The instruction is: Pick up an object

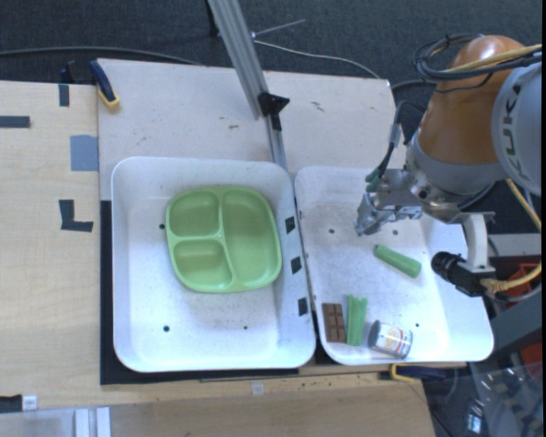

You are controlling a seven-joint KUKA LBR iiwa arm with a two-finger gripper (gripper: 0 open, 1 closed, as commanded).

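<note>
My gripper (371, 225) hangs over the upper middle of the right bin (328, 198), its dark fingers pointing down with nothing seen between them. A green cylinder (398, 260) lies just below and to the right of the fingertips, apart from them. Near the bin's front edge sit a brown chocolate bar (334, 322), a small green block (356, 319) and a small jar on its side (390, 340). The grey arm with its orange band (478, 98) reaches in from the right.
The left bin (127, 244) holds a green divided plate (224, 238). A metal pole (241, 44) slants down from the top to the divide between the bins. Cables and a black fitting (455, 271) lie by the right bin's right rim.
</note>
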